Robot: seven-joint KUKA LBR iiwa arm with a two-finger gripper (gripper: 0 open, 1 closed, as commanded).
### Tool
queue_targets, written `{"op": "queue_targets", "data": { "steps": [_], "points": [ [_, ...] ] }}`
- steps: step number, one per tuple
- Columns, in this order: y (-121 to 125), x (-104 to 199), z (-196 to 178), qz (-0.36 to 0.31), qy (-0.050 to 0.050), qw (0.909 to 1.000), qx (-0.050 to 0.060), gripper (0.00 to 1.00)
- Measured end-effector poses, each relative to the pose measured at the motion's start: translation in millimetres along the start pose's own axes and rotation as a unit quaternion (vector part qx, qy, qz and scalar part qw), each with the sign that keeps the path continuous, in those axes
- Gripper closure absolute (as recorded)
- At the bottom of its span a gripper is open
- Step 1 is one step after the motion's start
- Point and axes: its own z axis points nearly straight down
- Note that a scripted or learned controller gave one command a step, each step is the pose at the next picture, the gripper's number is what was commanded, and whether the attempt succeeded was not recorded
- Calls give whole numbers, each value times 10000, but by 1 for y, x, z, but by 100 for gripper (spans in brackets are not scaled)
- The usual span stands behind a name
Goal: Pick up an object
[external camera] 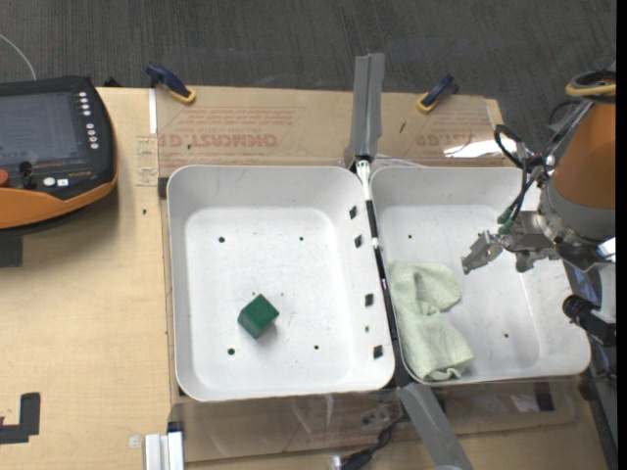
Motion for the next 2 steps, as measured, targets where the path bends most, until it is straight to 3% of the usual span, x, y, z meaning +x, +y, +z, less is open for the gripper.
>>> {"op": "queue_targets", "data": {
  "steps": [1, 2],
  "points": [
    [13, 32, 106, 335, 0, 9994, -18, 0],
    [12, 31, 98, 361, 1, 9993, -10, 100]
  ]
}}
